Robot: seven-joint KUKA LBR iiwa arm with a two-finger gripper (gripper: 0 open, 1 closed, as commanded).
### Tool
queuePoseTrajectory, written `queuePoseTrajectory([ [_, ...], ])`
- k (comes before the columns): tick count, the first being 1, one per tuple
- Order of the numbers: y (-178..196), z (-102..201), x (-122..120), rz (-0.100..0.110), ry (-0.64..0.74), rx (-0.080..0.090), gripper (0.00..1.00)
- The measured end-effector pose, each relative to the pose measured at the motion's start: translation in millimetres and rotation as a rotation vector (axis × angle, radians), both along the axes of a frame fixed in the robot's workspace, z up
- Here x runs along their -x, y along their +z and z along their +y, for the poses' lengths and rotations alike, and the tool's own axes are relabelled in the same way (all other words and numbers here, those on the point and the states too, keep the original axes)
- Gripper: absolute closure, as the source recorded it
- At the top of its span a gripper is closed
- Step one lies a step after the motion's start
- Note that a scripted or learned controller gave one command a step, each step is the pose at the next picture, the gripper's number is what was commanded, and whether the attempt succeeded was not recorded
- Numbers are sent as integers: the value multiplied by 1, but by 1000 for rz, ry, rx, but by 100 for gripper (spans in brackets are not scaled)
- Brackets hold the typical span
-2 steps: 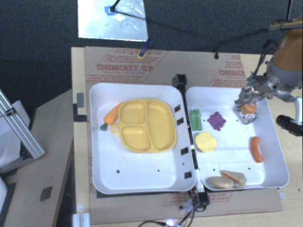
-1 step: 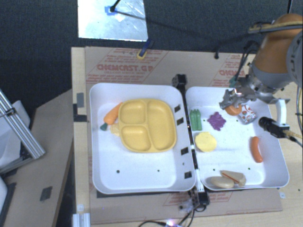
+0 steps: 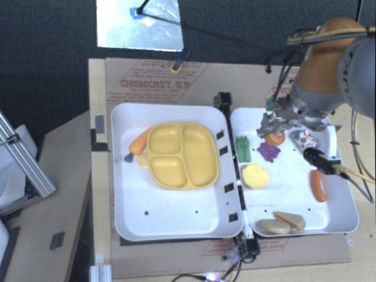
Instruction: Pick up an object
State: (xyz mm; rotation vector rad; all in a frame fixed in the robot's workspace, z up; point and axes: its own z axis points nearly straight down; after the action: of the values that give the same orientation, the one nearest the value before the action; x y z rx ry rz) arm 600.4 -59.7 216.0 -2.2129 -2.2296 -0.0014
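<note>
My gripper hangs over the upper part of the right bin. Directly below it, touching or nearly touching, lies a small orange piece; the view does not tell whether it is gripped. Just beneath that sits a purple bunch of grapes. A green pod lies to the left by the bin's wall. A yellow round piece rests lower down. A red sausage lies at the right, and a bread roll in the near corner.
The left bin holds a yellow divided plate with a carrot at its left edge. A white and red item lies right of the gripper. A black cable fitting crosses the right bin.
</note>
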Motion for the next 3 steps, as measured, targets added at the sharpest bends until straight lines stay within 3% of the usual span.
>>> queuePoseTrajectory([
  [2, 9, 124, -3, -2, 3, -2, 100],
  [3, 2, 144, 4, 0, -1, 0, 100],
])
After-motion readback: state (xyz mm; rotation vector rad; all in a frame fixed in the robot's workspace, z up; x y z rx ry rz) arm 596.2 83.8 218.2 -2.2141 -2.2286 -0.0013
